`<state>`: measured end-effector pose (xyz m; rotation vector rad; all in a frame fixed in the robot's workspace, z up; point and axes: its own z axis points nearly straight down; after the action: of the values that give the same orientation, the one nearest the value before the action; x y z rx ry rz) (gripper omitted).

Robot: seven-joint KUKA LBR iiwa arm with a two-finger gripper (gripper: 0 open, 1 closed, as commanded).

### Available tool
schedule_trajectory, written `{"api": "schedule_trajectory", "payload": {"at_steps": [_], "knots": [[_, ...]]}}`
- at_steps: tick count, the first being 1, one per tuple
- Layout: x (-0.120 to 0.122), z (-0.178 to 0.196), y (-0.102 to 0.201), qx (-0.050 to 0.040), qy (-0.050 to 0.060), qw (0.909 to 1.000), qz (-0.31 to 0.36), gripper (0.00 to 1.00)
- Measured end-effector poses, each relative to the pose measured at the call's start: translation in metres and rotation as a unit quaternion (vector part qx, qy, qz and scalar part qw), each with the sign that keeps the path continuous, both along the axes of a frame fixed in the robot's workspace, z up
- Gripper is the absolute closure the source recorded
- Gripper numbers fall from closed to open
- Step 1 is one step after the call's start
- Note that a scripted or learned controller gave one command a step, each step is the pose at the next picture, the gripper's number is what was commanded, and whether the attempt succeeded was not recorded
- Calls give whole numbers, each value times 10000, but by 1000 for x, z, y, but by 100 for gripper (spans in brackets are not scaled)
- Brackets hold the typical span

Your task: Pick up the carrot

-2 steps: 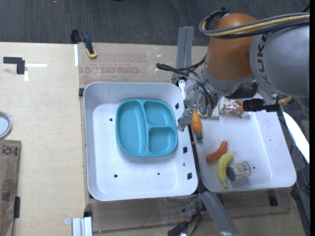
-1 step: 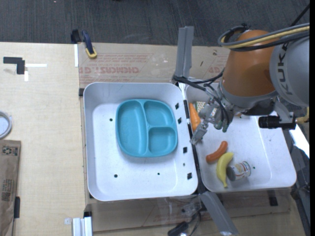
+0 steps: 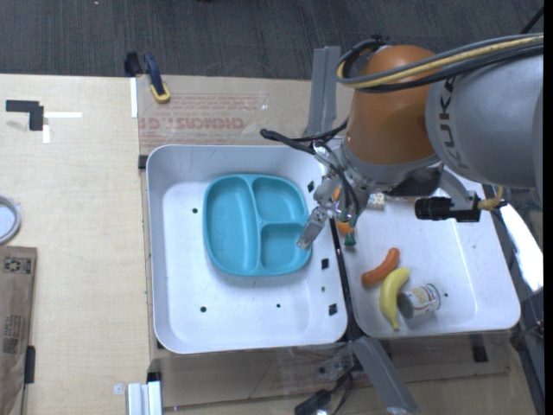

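Observation:
The carrot (image 3: 345, 226) is a small orange piece with a green end. It lies at the left edge of the right bin (image 3: 484, 318), by the wall between the two bins, and the arm's wrist hides part of it. My gripper (image 3: 321, 214) hangs over that dividing wall, just left of the carrot and at the right rim of the blue plate (image 3: 251, 223). From this angle I cannot make out whether the carrot is in its grasp.
The blue three-part plate lies in the left bin (image 3: 173, 318). In the right bin lie a red-orange sausage (image 3: 380, 268), a yellow banana (image 3: 393, 296) and a small can (image 3: 422, 301) on its side. The arm's orange band (image 3: 389, 102) looms over the right bin's far side.

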<state>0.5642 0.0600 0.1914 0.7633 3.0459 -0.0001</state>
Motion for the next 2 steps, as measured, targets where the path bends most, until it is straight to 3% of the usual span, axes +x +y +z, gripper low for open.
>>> {"api": "schedule_trajectory", "payload": {"at_steps": [1,2], "knots": [[-1,-83,42,17,-58,9859,-1671,0],[30,-93,130,-41,142,9883,-1517,0]]}}
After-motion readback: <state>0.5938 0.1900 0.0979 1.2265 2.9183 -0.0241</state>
